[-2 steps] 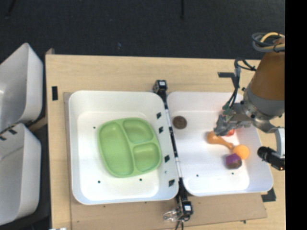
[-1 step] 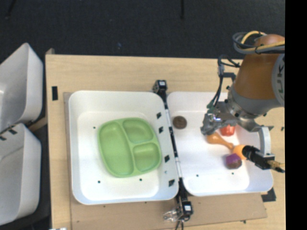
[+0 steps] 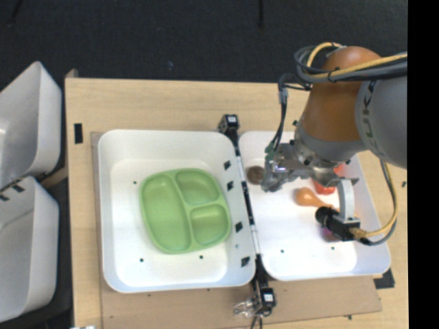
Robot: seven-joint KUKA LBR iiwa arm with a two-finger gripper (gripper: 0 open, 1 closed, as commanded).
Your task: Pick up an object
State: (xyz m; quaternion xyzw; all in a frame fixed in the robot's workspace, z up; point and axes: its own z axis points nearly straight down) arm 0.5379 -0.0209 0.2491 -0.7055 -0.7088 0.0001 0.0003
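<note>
My gripper (image 3: pixel 273 178) is low over the left part of the right bin (image 3: pixel 302 259), hanging from the grey arm with the orange band (image 3: pixel 336 108). Just to its left, a small brown round object (image 3: pixel 254 175) lies near the bin's left wall, close to the gripper or touching it. To the gripper's right lies an orange pear-shaped object (image 3: pixel 306 197). A red object (image 3: pixel 326 188) peeks out from under the wrist. I see nothing held in the gripper.
A green divided plate (image 3: pixel 185 210) lies in the left bin (image 3: pixel 116 252). A black part with a yellow cable (image 3: pixel 337 222) hangs off the arm over a purple object (image 3: pixel 333 234) at the right bin's right side. White containers (image 3: pixel 24 129) stand off the bench's left.
</note>
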